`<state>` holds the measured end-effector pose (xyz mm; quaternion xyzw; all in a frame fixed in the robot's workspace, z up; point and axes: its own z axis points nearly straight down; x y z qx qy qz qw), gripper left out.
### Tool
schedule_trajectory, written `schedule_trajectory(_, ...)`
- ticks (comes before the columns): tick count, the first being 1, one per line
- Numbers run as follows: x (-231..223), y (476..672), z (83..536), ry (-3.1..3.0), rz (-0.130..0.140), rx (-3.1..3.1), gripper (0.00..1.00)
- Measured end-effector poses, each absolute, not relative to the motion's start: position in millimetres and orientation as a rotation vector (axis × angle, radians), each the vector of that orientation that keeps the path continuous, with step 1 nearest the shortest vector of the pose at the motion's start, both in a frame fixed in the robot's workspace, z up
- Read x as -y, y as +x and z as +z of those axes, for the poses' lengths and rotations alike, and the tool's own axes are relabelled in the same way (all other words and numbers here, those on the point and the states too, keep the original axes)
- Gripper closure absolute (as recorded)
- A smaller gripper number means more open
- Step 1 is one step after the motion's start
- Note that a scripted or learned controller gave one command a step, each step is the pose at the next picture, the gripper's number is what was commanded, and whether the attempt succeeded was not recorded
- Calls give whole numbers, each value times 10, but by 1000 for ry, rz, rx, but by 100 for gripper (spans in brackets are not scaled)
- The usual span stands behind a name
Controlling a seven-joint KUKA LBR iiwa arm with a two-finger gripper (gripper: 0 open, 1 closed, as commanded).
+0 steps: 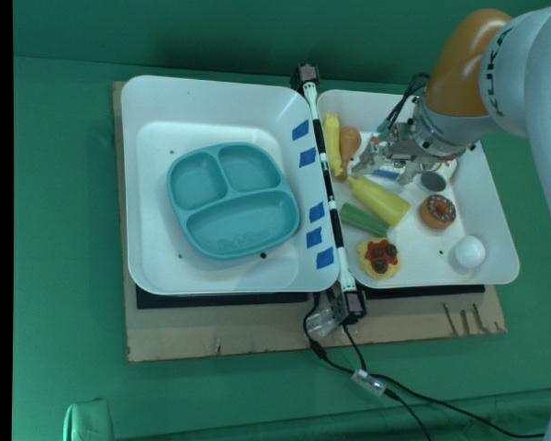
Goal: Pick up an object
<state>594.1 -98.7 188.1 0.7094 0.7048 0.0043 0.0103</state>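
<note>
One gripper (383,162), low just behind yellow cylinder (379,200); opening impossible to tell. Reaches in from right, orange band (464,58) up, wrist bent down. Around cylinder: green stick (363,219) just in front, donut (437,211) right, drumstick (349,141) behind-left. Far left of cylinder, teal plate (232,200) in other white bin (147,154); green cloth (64,200) beneath.

The arm (523,53) runs off the right edge, upper part cut away. It covers the far right corner of the right bin (498,246). Under the gripper (381,162), a small blue-and-white thing (388,166) peeks out, too covered to name. A dark grey disc (432,181) just beside it is too small to identify. The black cable (441,410) leaves by the bottom edge; so does a pale shape (84,419) at bottom left.
</note>
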Motion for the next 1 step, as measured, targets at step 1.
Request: schedule_trajectory(1, 1014, 5317, 1885, 2212, 20, -2196, 0)
